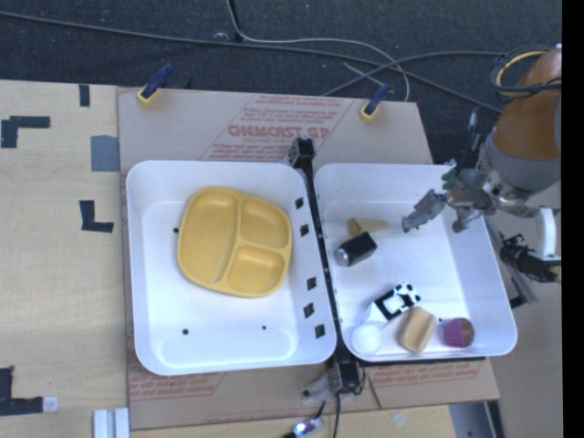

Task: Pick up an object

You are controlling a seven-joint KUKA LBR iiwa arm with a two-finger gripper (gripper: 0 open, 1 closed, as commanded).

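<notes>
arm (529, 117) cut off at right edge; jaws' gap unclear.

A light wooden bench (55, 272) is filling the left and bottom of the frame, with dark tape marks (91, 215) sticking to it at the left. A brown cardboard sheet (274, 128) with red print is lying on it at centre, and two yellow-and-blue clamps (155, 83) are gripping its upper edge. Two shallow white bins are sitting side by side on the cardboard, touching: the left bin (155, 336) in the middle of the frame, the right bin (474, 272) toward the lower right. Black cables (301, 39) are trailing across the dark surface along the top.
</notes>
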